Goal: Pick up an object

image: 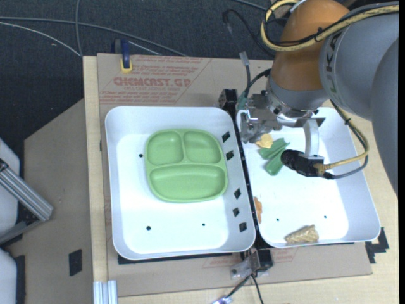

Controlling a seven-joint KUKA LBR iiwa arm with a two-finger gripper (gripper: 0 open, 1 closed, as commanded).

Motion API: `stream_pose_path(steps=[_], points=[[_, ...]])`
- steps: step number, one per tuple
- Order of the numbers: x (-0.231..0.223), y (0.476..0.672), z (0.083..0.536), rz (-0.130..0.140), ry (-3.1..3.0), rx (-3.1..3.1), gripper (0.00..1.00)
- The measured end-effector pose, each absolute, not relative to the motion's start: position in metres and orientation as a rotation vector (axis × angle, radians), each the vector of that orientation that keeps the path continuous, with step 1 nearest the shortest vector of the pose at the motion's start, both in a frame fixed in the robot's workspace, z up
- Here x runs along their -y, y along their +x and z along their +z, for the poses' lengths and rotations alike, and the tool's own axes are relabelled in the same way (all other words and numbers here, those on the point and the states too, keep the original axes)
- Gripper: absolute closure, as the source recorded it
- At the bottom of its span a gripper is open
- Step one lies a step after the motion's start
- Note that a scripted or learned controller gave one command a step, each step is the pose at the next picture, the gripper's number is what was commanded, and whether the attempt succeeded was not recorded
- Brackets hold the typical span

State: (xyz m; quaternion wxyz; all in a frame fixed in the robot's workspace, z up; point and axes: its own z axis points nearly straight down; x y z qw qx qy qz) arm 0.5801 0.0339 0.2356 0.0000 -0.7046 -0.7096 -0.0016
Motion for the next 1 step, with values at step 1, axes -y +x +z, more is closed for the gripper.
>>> stream_pose_path(steps=[1], points=[[-0.0911, 0.6019, 0.2364, -0.006, -2.213, 2.229, 1.00]])
